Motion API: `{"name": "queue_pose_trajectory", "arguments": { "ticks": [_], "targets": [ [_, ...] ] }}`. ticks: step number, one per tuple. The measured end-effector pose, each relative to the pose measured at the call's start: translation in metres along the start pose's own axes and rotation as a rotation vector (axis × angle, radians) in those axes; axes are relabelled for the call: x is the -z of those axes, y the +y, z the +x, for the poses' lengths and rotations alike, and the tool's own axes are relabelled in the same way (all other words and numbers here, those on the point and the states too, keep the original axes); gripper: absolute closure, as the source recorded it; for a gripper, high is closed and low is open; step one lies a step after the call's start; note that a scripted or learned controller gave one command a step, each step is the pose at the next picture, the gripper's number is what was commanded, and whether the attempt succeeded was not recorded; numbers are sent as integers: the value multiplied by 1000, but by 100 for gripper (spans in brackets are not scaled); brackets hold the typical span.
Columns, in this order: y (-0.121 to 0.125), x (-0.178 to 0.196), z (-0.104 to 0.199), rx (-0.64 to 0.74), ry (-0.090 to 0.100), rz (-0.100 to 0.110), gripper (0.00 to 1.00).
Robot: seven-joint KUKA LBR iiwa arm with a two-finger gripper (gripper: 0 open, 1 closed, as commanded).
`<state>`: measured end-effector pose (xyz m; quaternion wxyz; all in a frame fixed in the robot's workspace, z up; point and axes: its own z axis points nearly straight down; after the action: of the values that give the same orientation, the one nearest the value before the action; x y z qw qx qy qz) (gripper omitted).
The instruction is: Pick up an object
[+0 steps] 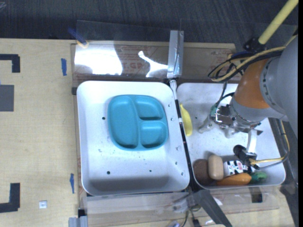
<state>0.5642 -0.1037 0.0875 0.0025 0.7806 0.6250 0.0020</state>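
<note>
1. The grey arm (272, 79), its orange band (247, 86) catching the light, reaches in over the right bin (199, 96) and covers much of that bin's far right floor. The arm's bulk runs off the right edge of the view.
2. The gripper (218, 121) hangs low over the middle of the right bin as a tangle of metal and cables. From this angle it cannot be told whether it is open or closed, and nothing can be seen held in it.
3. The pickable objects lie in the right bin. A yellow curved piece (186, 120) rests against the bin's left wall, near the gripper but apart from it.
4. The others crowd along the near wall. A dull brown rounded lump (200, 170) touches a smooth tan cylinder (216, 167). Beside that lies a white item with black markings (232, 167), its pattern too small to read.
5. An orange carrot-shaped toy (235, 178) lies along the near wall under them, with a green tip (258, 176) at its right end. The pile hides its upper edge.
6. The left bin (94, 126), white with dark specks, holds a glossy blue divided tray (137, 122) with rounded corners, lying flat near its centre.
</note>
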Motion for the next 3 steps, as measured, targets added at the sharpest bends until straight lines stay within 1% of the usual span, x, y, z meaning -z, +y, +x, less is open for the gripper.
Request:
{"name": "queue_pose_trajectory", "arguments": {
  "ticks": [1, 2, 3],
  "targets": [
    [-13, 0, -17, -44, 2, 2, 0],
    [16, -1, -13, 14, 0, 1, 0],
    [-42, 1, -1, 33, 2, 4, 0]
  ]
}}
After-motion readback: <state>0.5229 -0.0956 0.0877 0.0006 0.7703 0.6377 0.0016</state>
